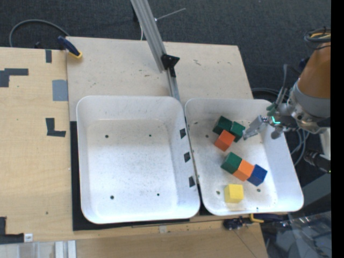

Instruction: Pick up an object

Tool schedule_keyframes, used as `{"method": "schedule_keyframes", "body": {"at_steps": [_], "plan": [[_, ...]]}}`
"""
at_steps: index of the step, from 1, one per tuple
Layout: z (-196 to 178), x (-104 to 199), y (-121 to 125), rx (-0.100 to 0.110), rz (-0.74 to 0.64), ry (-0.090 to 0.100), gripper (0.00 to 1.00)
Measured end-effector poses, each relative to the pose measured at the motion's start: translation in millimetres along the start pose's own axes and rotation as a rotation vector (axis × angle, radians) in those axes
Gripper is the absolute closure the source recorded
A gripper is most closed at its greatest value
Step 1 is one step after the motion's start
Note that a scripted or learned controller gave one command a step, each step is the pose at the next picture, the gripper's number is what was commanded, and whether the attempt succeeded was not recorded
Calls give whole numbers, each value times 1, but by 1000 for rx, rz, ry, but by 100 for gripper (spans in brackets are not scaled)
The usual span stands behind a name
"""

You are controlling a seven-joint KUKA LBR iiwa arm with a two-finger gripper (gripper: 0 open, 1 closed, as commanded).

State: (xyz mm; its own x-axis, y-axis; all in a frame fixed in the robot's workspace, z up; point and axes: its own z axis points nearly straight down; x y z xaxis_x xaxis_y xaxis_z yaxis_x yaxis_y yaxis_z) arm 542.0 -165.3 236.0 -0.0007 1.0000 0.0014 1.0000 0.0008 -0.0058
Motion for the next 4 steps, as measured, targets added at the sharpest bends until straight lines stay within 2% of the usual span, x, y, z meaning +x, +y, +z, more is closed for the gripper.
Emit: {"method": "schedule_keyframes", "body": {"at_steps": [1, 3, 4], "plan": [[-2, 0, 1, -4, -2, -1, 0], [120, 12, 10, 2, -1, 0, 0], [146, 12, 9, -1, 0, -1, 0]]}}
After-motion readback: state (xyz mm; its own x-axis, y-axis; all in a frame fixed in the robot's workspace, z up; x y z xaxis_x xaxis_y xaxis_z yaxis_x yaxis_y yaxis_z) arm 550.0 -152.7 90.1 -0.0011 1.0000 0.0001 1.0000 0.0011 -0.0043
